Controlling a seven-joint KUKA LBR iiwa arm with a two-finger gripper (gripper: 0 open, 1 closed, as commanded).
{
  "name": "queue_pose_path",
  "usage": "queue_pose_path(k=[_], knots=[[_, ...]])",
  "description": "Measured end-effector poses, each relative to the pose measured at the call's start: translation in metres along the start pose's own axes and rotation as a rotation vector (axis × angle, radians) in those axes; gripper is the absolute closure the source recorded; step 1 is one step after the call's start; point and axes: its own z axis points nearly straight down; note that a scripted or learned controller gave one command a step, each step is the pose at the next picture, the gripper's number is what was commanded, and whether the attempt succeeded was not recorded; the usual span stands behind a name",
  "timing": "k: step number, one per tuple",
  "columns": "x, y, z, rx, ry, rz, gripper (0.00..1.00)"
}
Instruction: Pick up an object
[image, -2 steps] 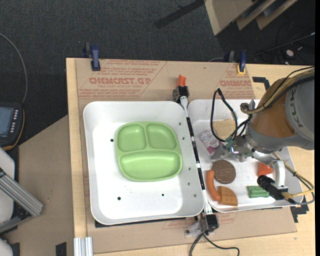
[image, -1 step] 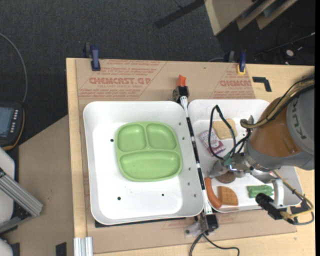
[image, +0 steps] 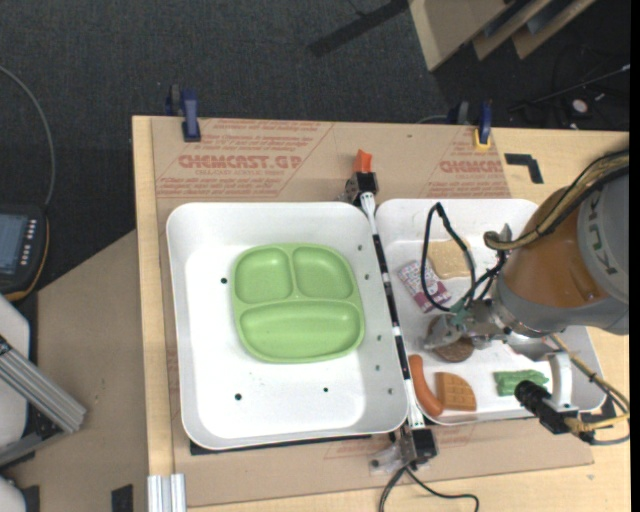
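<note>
The right bin (image: 520, 212) holds several small items. A tan bread slice (image: 447, 260) lies near its back, with a purple-and-white packet (image: 418, 283) to its left. A brown round piece (image: 453, 349) sits mid-bin, directly under my gripper (image: 456, 324), which is low over it and partly covers it. Along the front edge lie an orange sausage (image: 425, 388), a waffle piece (image: 459, 392) and a green item (image: 520, 380). The arm's grey and orange wrist (image: 560, 275) hides the bin's right side.
The left bin (image: 200, 330) holds a green divided plate (image: 297, 301). A black divider rail (image: 385, 290) runs between the bins. Black cables (image: 437, 228) loop over the back of the right bin. A black fitting (image: 545, 408) juts out at the front right.
</note>
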Motion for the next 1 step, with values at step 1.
queue_pose_path(k=[1], knots=[[0.0731,0.0313,-0.0957,-0.010,0.003,-0.011,1.00]])
